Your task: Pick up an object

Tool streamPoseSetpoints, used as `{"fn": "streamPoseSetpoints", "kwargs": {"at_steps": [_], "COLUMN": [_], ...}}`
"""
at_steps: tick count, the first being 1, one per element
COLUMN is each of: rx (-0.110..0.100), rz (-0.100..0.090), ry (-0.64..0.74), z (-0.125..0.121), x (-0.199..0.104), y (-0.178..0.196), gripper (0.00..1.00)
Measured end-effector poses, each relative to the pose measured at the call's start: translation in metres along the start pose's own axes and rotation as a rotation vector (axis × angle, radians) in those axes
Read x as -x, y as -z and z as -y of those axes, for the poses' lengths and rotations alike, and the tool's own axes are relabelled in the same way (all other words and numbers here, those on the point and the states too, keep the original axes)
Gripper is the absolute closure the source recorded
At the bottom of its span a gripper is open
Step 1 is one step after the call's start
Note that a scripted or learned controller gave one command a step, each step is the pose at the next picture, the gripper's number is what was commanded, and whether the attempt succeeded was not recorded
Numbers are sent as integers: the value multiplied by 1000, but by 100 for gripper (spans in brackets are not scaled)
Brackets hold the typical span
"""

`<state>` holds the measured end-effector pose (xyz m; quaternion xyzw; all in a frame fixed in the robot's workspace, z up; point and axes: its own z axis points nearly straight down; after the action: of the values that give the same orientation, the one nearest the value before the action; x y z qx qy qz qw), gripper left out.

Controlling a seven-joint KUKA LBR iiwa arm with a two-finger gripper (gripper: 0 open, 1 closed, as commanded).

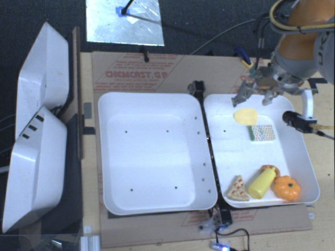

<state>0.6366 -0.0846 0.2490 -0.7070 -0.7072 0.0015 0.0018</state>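
Yellow disc (245, 116) in rt bin (230, 156) w/ sponge (262, 133), pizza (238, 189), bottle (261, 183), pumpkin (286, 187) | gripper (256, 97) apparently spread wide, holding nothing

Five small objects lie in the right white bin (298, 156).
A flat pale-yellow disc (245, 116) lies near the far edge, a speckled green-sided sponge block (261, 133) just beside it; a pizza-slice toy (238, 189), a yellow bottle (262, 183) and an orange pumpkin (286, 187) lie along the near edge.

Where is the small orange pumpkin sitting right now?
The pumpkin lies in the right bin, at its near right corner, just right of the yellow bottle and far from the gripper at the bin's far end.
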Motion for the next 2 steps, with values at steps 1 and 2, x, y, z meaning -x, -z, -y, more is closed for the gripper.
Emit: {"fn": "streamPoseSetpoints", "kwargs": {"at_steps": [1, 2], "rx": [6, 1], "rz": [0, 0], "ry": [0, -1], "z": [-1, -3], "x": [0, 3], "y": [3, -59], "gripper": [0, 0]}}
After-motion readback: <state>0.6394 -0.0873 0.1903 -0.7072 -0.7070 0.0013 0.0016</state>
